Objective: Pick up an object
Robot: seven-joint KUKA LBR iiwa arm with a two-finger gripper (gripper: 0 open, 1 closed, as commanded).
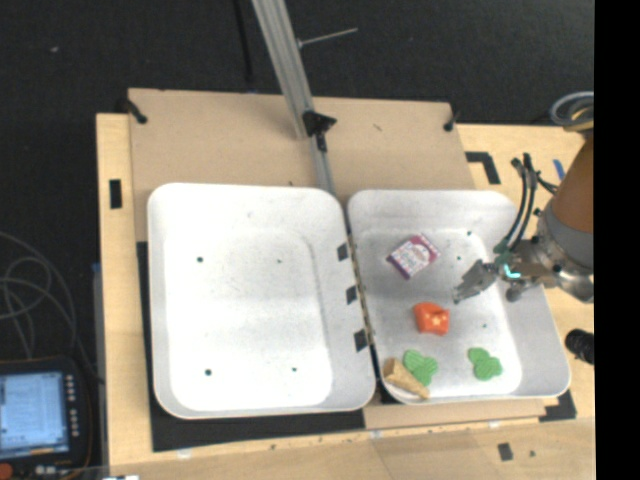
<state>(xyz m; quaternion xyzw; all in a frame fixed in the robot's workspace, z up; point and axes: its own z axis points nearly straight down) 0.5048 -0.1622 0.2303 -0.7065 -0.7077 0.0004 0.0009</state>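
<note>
The right bin point(380, 223) holds several small objects. A purple-and-white packet point(412, 256) lies near its middle, and an orange-red piece point(432, 318) sits below it. Two green pieces rest near the front edge, one point(421, 368) beside a tan piece point(405, 376) and the other point(485, 364) further right. My gripper point(477, 282) hangs over the bin's right half, to the right of the orange-red piece and apart from it. Nothing shows between its fingers.
The left bin point(245, 298) lies beside the right one, with dark clips point(352, 293) along the shared edge. A metal pole point(285, 53) slants up from the back of the bench. A small screen point(35, 408) sits at the lower left.
</note>
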